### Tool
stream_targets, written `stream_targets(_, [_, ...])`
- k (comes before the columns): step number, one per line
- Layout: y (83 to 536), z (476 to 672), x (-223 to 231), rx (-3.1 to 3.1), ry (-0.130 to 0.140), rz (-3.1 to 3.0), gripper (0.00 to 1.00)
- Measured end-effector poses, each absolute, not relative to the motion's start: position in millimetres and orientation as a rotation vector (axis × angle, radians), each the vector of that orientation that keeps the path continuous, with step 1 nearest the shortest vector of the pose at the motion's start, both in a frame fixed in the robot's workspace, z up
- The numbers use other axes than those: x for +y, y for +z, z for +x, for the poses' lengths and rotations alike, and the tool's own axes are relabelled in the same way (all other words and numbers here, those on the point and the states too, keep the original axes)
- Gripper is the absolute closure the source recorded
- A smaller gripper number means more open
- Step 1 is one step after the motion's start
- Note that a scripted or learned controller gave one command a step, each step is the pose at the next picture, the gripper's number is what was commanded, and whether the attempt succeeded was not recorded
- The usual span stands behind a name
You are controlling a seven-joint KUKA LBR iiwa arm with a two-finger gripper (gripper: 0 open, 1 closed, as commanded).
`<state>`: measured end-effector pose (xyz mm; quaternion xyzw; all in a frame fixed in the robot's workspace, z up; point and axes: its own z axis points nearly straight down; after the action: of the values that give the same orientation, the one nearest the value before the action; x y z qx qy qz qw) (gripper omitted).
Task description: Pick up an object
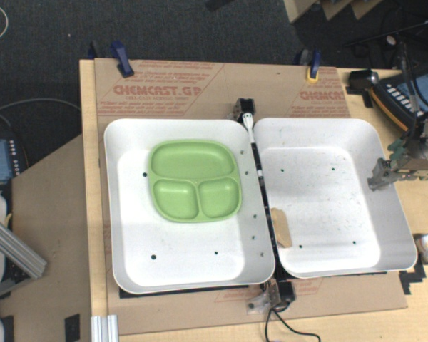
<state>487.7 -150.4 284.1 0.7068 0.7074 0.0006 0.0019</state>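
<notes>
1. Claw [382, 174]: a grey, partly blurred mechanism at the right rim of the right bin, entering from the right edge of the camera view. Whether it is apart or together cannot be told at this size; nothing is seen in it.
2. Right bin [321, 255]: shallow, white, speckled with small dark marks. A tan strip of tape [281, 228] lies on its left rim, where it meets the other bin.
3. Left bin [128, 255]: shallow, white, touching the right bin along the central seam.
4. Green tray [195, 180]: the task's thing, a pale green, rounded plate with one large compartment above two smaller ones. It lies flat in the upper middle of the left bin, well apart from the claw.
5. Tabletop [171, 84]: a brown board printed in red lettering, carrying both bins, held by a blue clamp [121, 58] at upper left.
6. Step in hand (judgement): the approach has barely begun. To do it well, the claw should cross the seam, centre over one edge of the green tray, and descend so that the raised rim or a divider ridge sits between its two sides; a flat descent onto a compartment floor would probably find nothing to pinch.
</notes>
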Motion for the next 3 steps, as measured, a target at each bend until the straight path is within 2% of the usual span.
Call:
stream_targets(1, [361, 504.7, -229, 2.206, 0.003, 2.217, 1.00])
stream_targets(2, [434, 592.8, -109, 2.231, 0.016, 2.196, 1.00])
stream_targets(3, [371, 520.9, -56, 2.233, -0.006, 2.222, 1.00])
